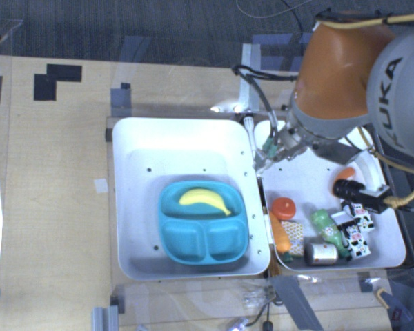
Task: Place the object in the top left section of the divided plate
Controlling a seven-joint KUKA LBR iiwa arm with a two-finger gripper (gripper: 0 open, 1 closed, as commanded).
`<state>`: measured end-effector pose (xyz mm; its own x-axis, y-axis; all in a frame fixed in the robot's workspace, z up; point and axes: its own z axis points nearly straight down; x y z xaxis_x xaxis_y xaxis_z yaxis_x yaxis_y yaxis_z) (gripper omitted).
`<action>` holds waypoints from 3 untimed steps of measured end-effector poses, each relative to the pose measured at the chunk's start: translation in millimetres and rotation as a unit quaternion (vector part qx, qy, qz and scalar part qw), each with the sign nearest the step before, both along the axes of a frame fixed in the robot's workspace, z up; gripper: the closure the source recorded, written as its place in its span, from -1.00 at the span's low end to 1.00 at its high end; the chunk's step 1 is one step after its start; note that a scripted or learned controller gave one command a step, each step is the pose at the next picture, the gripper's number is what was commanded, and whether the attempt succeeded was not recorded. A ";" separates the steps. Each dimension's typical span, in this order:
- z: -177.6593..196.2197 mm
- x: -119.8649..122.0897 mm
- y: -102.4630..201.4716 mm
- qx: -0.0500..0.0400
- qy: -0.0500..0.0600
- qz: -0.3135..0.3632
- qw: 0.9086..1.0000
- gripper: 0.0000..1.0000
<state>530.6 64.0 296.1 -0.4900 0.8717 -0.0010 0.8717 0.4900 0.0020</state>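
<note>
The wooden counter [48,185] carries 2 white bins side by side. In the left bin [186,140] sits a blue divided plate [204,240] with 3 sections, and a yellow banana [204,200] lies in its wide upper section. The hand [270,152] hovers over the rim between the bins, near the right bin's [393,250] upper left corner; whether it grips anything cannot be told. Further right lie an orange round toy [283,207], a carrot [281,236], a green item [324,223] and a small can [321,253].

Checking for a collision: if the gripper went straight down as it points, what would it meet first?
Probably the rim between the two white bins: the gripper hangs about over it, though depth is unclear.
</note>
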 end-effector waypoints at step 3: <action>-111.6 87.0 -37.8 0.000 -0.001 0.110 0.994 1.00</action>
<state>617.6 26.2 184.5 -0.6693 0.7430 -0.0017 0.7430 0.6693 0.0029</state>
